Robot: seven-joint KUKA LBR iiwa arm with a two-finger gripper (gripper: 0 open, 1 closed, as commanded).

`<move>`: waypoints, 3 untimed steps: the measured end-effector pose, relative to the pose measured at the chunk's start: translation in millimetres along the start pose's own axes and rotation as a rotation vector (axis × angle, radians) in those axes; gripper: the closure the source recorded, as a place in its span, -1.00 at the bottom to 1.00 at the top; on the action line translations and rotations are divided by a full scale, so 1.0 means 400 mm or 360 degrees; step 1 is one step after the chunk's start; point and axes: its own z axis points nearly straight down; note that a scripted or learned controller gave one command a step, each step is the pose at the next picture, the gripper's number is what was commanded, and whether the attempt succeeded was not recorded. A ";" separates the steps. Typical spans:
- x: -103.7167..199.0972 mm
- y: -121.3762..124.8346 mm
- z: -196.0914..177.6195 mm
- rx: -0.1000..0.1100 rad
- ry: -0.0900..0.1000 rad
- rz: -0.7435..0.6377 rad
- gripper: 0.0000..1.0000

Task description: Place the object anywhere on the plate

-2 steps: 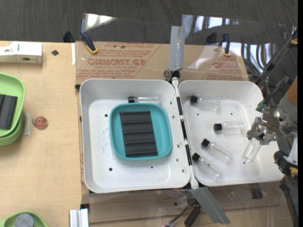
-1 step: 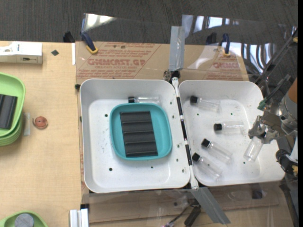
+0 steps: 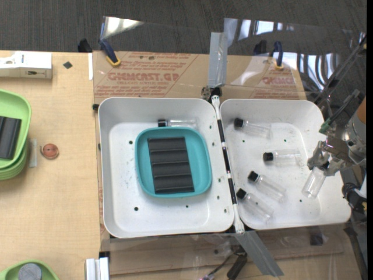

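Left bin (image 3: 116, 214) carrying teal plate (image 3: 173, 161) with black ribbed insert, one clear vial (image 3: 175, 123) lying behind it; right bin (image 3: 291, 214) holding four loose vials; tool (image 3: 322, 163) at far right pinching a clear vial (image 3: 313, 184) hanging beneath

We see the arm (image 3: 355, 127) cut off at the right edge; the green tray (image 3: 13, 136) is cropped at the left.
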 end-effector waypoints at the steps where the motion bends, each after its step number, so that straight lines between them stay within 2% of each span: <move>1: -0.001 0.001 -0.019 0.0004 -0.0004 -0.0004 1.00; 3: -0.003 0.003 -0.057 0.0013 -0.0014 -0.0011 1.00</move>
